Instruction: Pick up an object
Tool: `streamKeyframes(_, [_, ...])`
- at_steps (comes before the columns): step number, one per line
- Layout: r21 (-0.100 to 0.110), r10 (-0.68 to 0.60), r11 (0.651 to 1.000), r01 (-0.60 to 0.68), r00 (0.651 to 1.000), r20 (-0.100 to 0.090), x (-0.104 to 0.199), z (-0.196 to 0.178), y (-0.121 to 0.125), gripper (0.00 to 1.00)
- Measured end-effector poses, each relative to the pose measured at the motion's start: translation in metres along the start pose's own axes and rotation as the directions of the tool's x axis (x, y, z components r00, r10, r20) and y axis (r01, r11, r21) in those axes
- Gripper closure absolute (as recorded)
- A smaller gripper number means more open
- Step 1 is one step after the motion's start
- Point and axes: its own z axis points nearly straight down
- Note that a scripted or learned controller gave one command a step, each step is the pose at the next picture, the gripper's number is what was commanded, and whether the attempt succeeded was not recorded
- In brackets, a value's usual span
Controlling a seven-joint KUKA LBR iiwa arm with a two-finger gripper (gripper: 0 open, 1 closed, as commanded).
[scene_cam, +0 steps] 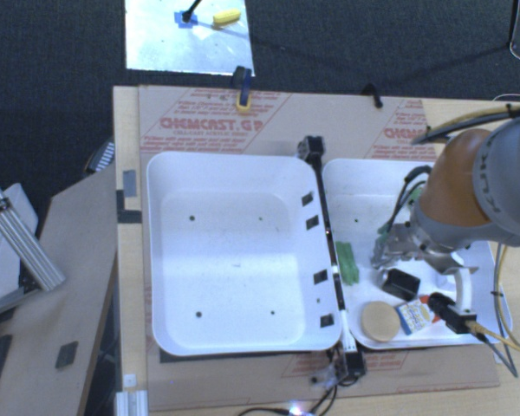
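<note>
My gripper [388,252] is low inside the right bin [364,180], near its left wall, under the grey wrist and the orange band. A green object [347,263] lies along that wall just left of the gripper. A small black block [402,282] sits on the bin floor right below the gripper. Nearer the front edge lie a round tan disc [380,321] and a blue and white item [413,315] with a small orange piece [425,300] beside it. I see nothing held between the fingers.
The left bin [169,232] stands beside the right one, split off by a black-clipped divider [325,232]. Cardboard lies under both bins. A metal sheet [169,46] with a yellow item [226,17] lies beyond the bench.
</note>
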Motion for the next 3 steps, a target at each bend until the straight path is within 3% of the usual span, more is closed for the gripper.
streamKeyframes(1, [-0.021,-0.008,1.0,0.008,1.0,0.003,0.026,-0.144,0.025,1.0])
streamKeyframes(2, [-0.026,-0.007,1.0,0.008,1.0,0.003,0.049,-0.34,0.01,1.0])
streamKeyframes(3, [-0.015,-0.006,1.0,0.006,1.0,0.003,0.066,-0.4,0.026,1.0])
